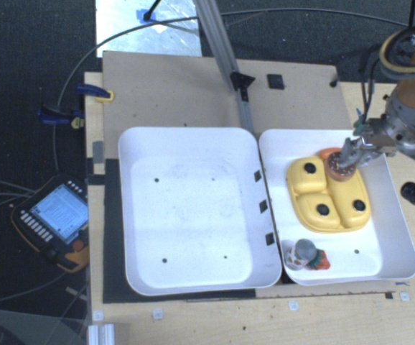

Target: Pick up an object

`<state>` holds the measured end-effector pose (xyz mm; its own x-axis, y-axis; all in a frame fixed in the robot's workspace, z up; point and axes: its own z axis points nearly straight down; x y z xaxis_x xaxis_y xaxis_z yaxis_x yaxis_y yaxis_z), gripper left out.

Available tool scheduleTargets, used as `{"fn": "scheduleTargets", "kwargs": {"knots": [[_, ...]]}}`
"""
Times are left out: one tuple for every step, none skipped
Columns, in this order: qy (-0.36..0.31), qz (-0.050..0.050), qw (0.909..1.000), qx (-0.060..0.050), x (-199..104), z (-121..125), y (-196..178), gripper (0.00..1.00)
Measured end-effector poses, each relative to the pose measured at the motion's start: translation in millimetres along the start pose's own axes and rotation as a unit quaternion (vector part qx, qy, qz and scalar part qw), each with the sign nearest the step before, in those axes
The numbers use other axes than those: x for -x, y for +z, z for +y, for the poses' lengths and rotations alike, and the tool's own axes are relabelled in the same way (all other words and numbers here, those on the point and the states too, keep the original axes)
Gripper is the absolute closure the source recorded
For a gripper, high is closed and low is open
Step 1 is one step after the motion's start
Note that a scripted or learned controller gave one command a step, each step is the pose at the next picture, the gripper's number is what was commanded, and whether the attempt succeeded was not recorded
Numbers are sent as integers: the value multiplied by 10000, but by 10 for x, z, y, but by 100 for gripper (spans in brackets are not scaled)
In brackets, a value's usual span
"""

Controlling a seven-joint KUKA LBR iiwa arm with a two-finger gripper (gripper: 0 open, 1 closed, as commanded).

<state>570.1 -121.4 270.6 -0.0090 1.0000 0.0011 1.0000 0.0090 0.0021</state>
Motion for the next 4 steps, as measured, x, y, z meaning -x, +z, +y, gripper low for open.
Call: {"fn": "scheduleTargets", "kwargs": {"knots": [[-9, 1, 10000, 11, -490, 178, -22, 100], [-3, 2, 10000, -2, -935, 227, 83, 100], [-9, 5, 10000, 0, -1523, 303, 140, 100], [-8, 6, 10000, 4, -2048, 458, 153, 100]]}}
